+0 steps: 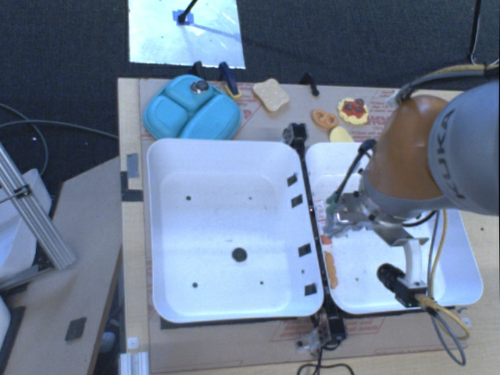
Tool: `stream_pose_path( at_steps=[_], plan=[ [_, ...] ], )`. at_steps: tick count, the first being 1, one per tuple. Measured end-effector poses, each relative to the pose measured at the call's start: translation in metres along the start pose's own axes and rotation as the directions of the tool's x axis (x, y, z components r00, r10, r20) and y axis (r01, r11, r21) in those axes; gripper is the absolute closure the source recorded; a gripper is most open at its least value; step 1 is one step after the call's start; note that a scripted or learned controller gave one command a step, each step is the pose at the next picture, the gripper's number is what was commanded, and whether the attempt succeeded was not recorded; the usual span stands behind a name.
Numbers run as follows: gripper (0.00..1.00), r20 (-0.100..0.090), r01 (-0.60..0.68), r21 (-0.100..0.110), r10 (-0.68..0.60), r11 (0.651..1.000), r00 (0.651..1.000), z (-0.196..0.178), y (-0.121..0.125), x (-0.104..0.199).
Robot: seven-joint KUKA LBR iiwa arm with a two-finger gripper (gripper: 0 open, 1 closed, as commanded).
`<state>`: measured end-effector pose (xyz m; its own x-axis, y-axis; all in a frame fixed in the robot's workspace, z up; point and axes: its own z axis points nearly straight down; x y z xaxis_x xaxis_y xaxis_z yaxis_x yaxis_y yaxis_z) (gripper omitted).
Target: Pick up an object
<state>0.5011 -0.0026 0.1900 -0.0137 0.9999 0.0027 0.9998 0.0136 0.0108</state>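
The grey arm [437, 155] reaches in from the right and bends down over the right bin [469, 276]. Its orange band sits high above the wrist, and the wrist points down and toward the wall between the two bins. The gripper [336, 223] hangs low over the left part of the right bin, close to that dividing wall and about midway along it. Seen from above, its metal parts blur together, so I cannot tell whether it is open or closed, and nothing can be made out in its grasp.

An orange stick [330, 270] lies on the floor of the right bin, just beside the dividing wall and nearer the front edge than the gripper. It lies apart from the gripper. A small dark round piece [239, 254] lies near the middle of the left bin [168, 209], well apart from the arm.

Behind the bins, on the bench, lie a blue sectioned plate [191, 112], a slice of toast [271, 94], a pretzel [324, 119], and a small round tart with red topping [353, 110].
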Motion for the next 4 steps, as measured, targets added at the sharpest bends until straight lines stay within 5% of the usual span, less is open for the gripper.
stream_pose_path(
  at_steps=[1,2,3,4],
  plan=[
    [1.00,0.000,-0.004,-0.008,0.004,1.000,1.000,-0.136,-0.011,0.025],
    [1.00,0.001,-0.003,0.013,0.003,1.000,1.000,-0.071,0.014,0.097],
    [1.00,0.003,-0.012,0.003,0.012,1.000,1.000,-0.114,0.055,0.075],
    [1.00,0.002,-0.006,0.005,0.006,1.000,1.000,-0.036,0.133,0.109]
  ],
)
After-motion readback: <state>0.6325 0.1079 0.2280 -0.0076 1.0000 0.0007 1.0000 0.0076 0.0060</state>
